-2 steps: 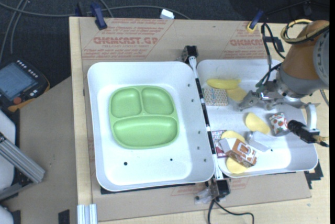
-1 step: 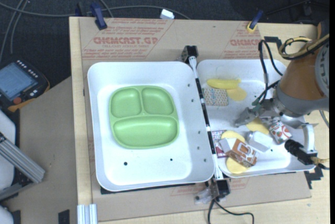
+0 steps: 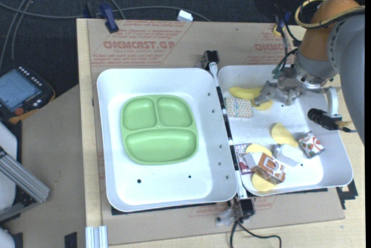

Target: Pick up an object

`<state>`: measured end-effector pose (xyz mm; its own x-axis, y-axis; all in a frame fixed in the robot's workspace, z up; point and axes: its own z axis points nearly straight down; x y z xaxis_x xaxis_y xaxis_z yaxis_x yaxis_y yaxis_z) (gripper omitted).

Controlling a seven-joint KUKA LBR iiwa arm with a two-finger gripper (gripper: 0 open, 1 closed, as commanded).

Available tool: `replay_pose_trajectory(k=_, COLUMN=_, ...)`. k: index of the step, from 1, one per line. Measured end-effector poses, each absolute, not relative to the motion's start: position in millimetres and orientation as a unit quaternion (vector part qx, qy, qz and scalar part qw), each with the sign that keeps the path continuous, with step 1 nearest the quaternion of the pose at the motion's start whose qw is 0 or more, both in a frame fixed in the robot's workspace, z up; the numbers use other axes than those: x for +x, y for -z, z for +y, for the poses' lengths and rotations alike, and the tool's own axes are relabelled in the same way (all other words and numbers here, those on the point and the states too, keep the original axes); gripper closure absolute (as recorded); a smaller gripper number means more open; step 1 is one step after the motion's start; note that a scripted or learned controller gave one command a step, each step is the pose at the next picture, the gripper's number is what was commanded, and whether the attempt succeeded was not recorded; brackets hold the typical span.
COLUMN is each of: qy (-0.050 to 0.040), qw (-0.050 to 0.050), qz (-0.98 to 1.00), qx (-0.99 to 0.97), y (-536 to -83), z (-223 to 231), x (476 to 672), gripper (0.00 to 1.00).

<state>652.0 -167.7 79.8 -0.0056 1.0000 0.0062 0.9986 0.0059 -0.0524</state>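
Bench (image 3: 145, 44): the brown board under everything, red lettering along its far edge, blue clips at the back; both of my bins sit on it side by side.
Left bin (image 3: 110, 125): wide, shallow and white, with only the tray inside.
Right bin (image 3: 336, 168): the same kind of bin, touching the left one along a dark seam; this is where I am working, and all the loose objects lie in it.
My arm (image 3: 333, 38): grey, with the orange band above the wrist, coming in from the right over the far part of the right bin.
Green tray (image 3: 158, 128): three compartments, lying flat in the middle of the left bin, well apart from me.
My gripper (image 3: 272, 93): low over the far left part of the right bin, just beside the yellow piece there.
My fingers: I cannot tell whether they are spread or closed, and I see nothing between them.
Yellow banana-like piece (image 3: 243, 92): the task's nearest thing, lying on the bin floor at my tip, with a second yellow bit just right of it under me.
Patterned packet (image 3: 239, 107): flat, just in front of that piece.
Yellow lemon-like piece (image 3: 284, 134): mid-bin.
Red and white box (image 3: 311, 143): just right of the lemon-like piece.
Brown carton (image 3: 271, 168): at the near edge, lying over another yellow piece.
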Motion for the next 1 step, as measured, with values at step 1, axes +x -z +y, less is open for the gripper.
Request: replay_pose_trajectory(k=1, qy=-0.0017, qw=0.002, qz=-0.707, qx=-0.707, y=-84.3, z=-144.1, x=665.6, gripper=0.00)
